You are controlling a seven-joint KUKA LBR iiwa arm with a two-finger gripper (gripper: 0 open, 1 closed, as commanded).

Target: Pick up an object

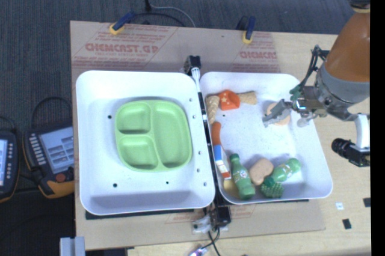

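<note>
At the near edge of the right bin [313,185], a cluster of small plastic toys lies along the front wall: a green bottle [242,176] with a label, tilted on its side, a rounded tan piece [260,169] like a potato or bread roll, a knobbly dark green piece [272,188], and a second, paler green bottle [287,169] lying beside them. Along the bin's left wall runs a line of slim things, among them an orange stick [215,131] and a blue and white piece [219,158]; their exact shapes are hard to make out. The left bin [90,128] is smooth white plastic with rounded corners, and a light green divided tray [153,134] with three compartments lies flat in its middle. Both bins sit on a brown cardboard sheet [120,47] printed in red, which covers the counter [355,225].

Farther back in the right bin, an orange toy [228,100] rests against a pale tan block [245,97] near the back left corner. The hand [278,112] hangs low over the bin's right half, reaching in from the right with the grey wrist and orange band above it, cut off by the frame edge. A small tan object [280,113] sits at its tip, but whether the fingers pinch it or merely hover at it cannot be told.
</note>
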